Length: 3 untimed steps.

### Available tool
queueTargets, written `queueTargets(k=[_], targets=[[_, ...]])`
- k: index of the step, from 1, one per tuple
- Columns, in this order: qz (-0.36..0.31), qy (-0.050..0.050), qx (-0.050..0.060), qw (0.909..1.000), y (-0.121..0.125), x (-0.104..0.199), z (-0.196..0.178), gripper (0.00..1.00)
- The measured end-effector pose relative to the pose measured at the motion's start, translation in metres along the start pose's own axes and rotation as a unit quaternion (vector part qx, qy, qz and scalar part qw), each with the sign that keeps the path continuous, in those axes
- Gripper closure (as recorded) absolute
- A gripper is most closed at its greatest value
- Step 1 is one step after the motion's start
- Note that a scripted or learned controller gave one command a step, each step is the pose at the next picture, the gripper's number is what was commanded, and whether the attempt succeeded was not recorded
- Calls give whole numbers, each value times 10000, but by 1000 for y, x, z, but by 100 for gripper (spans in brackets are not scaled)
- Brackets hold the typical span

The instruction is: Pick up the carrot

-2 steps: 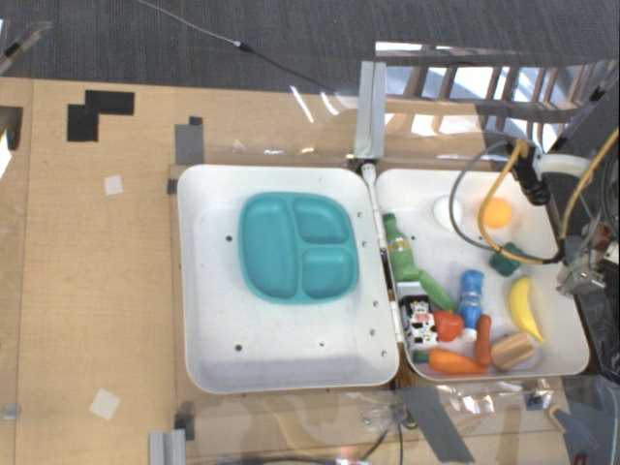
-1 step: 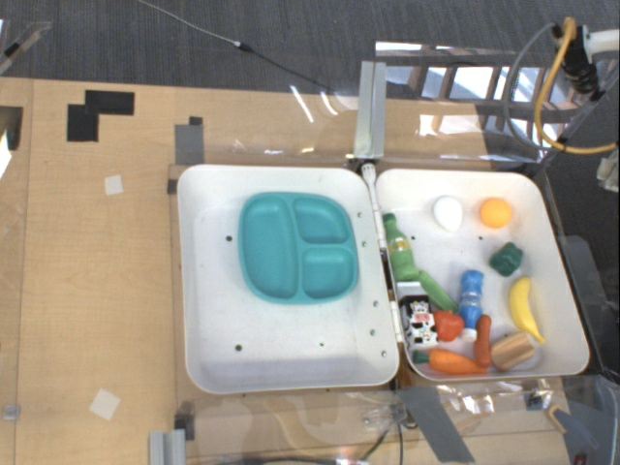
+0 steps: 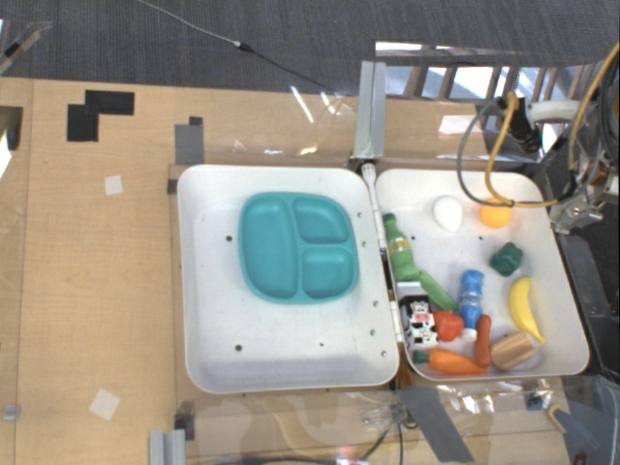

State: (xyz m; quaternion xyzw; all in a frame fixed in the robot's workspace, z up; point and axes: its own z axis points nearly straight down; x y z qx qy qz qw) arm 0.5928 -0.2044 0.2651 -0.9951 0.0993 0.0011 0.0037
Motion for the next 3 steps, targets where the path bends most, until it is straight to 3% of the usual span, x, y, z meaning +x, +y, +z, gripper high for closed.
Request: queueTargets(k=[1,2,3], targets=[[7,33,-10,10000,12,-49,37,100],[173,9,-15,9998,22,-99,99,100],[19,102,-13,9999,19,-87,-46,100]])
